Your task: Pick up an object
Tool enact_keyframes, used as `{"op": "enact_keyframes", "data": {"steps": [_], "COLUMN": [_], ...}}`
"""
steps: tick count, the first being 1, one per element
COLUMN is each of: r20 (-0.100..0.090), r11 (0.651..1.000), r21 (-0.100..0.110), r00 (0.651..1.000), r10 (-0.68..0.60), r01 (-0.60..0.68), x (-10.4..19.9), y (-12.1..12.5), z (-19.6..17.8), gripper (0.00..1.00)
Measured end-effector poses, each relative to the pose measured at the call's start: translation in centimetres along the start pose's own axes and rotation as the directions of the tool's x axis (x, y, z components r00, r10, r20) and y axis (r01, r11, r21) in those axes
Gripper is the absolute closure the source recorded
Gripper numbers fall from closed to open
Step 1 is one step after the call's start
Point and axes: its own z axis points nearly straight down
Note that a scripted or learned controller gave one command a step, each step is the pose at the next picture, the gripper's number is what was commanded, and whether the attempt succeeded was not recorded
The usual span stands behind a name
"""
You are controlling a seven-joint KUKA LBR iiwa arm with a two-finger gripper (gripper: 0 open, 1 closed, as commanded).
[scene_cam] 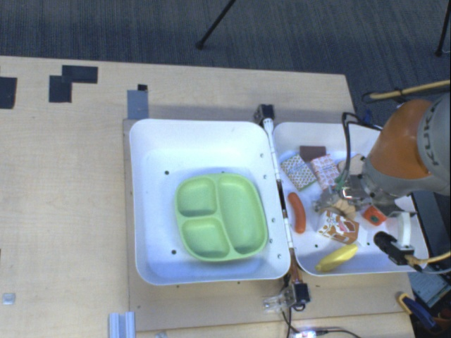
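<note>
Wooden bench (63, 210) holds two white bins side by side. Left bin (151, 189) contains a green divided plate (221, 217). Right bin (310, 263) holds the clutter. The arm (402, 150) reaches down into it from the right, its gripper (340, 194) low among small packets (310, 169); whether it is open or closed cannot be made out. Nearby lie a banana (336, 257) and a red sausage (297, 212).

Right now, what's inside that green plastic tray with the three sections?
Nothing that can be seen: all three compartments of the green sectioned plastic tray look bare. It rests in the left white bin, covering the bin floor beneath, so whatever lies under it is hidden.
</note>
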Motion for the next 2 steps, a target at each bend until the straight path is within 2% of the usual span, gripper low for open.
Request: {"op": "enact_keyframes", "data": {"steps": [1,2], "r20": [-0.001,-0.002], "r11": [1.0,1.0], "r21": [-0.003,0.004], "r00": [1.0,1.0], "r10": [0.0,-0.002], "r01": [0.0,0.002], "x": [0.1,6.4], "y": [0.1,-5.1], "z": [-1.1,-9.9], "gripper": [1.0,1.0]}}
